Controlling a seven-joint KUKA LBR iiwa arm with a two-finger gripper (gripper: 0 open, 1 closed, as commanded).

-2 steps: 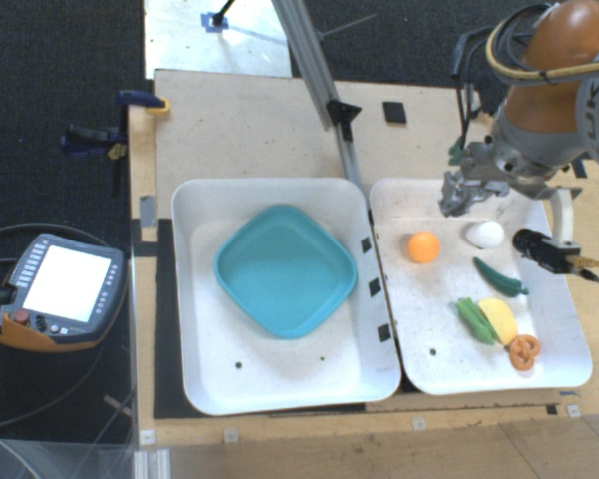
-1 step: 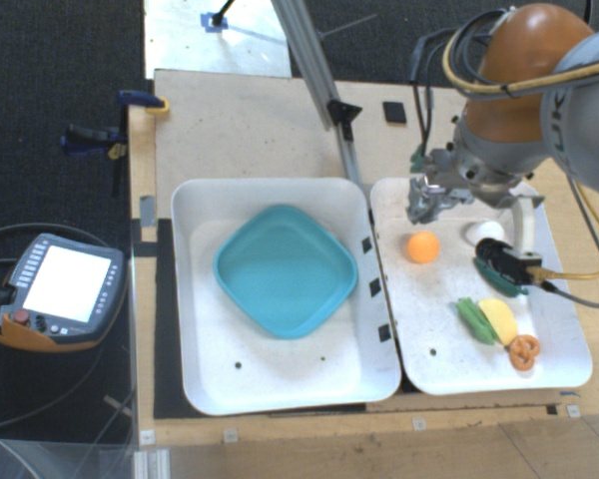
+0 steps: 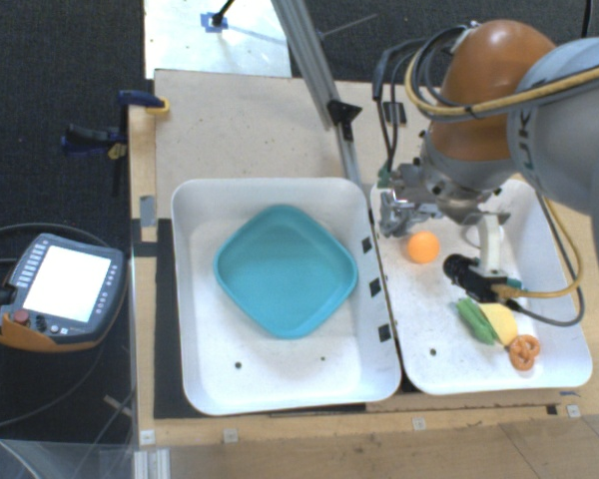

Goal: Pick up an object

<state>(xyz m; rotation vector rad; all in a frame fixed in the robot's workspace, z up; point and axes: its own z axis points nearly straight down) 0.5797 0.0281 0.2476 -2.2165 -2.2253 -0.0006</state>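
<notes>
Gripper (image 3: 397,218): seen low over the right bin, at its upper left corner, close to the wall shared with the left bin. Whether it is open or closed cannot be told from this angle, and nothing is seen gripped in it.
Arm (image 3: 569,98): grey, with an orange band (image 3: 489,58) above the wrist. It is reached in from the right and bent down over the right bin.
Orange ball (image 3: 423,247): small, round, smooth and plain orange, with no markings that can be made out. It is found on the floor of the right bin, just beside the gripper on its lower right. Whether the two touch cannot be told.
Green and yellow piece (image 3: 487,320): an oblong thing, green on one side and yellow on the other, laid in the lower right part of the right bin, apart from the ball.
Orange ring (image 3: 524,351): a small twisted, pretzel-like shape, placed just beside the yellow end, near the bin's lower right corner.
Right bin (image 3: 429,357): shallow and white, with small dark specks scattered over its floor.
Left bin (image 3: 195,307): shallow and white, set against the right bin.
Teal plate (image 3: 287,282): squarish with rounded corners, turned like a diamond and laid flat in the middle of the left bin.
Bench (image 3: 240,128): a pale board on which both bins are carried.
Handheld controller (image 3: 60,287): laid on the dark floor to the left, with its screen lit white.
</notes>
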